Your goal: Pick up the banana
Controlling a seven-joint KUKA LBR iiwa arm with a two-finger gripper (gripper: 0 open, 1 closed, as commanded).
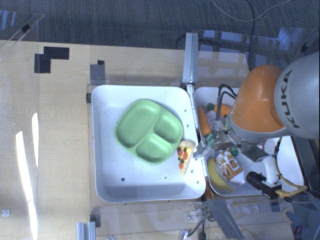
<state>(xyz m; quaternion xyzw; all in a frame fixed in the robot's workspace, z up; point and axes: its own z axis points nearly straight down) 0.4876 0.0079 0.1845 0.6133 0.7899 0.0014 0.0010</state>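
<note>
The desk (pixel 55 134) looks like pale wood with a smooth, faintly glossy finish. Both bins are smooth white plastic: the left bin (pixel 107 179) matt, the right bin (pixel 292 156) slightly shiny. The green divided plate (pixel 149 129) is matt plastic. The banana (pixel 216 176) has dull yellow skin. The arm's orange band (pixel 257 101) is glossy.
</note>
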